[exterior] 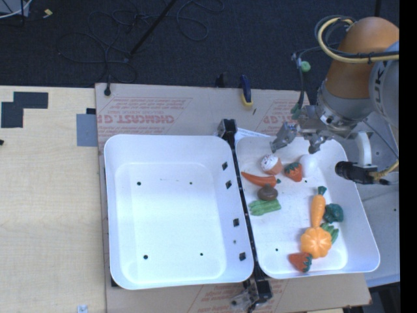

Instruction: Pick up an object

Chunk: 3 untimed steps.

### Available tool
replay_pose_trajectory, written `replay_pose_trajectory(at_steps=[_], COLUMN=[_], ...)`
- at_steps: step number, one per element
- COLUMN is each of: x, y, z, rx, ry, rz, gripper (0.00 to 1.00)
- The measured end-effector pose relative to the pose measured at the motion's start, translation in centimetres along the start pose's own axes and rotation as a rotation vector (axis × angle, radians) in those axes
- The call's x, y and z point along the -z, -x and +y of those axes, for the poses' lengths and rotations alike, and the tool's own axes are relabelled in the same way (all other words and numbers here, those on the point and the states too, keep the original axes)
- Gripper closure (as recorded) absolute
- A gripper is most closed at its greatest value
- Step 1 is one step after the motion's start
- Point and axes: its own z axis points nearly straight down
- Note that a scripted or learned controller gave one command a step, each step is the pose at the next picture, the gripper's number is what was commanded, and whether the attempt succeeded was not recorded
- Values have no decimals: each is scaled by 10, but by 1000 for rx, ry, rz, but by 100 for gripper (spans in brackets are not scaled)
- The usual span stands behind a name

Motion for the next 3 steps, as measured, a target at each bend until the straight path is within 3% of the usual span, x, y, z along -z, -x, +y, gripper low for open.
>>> replay_pose_trajectory(at_steps=[1, 2, 3], x=[-147, -131, -34], y=[6, 8, -74], z=[-22, -21, 0], rx=[-2, -6, 7], ry=[-4, -1, 11], rz=[1, 0, 2], gripper=[0, 100, 100])
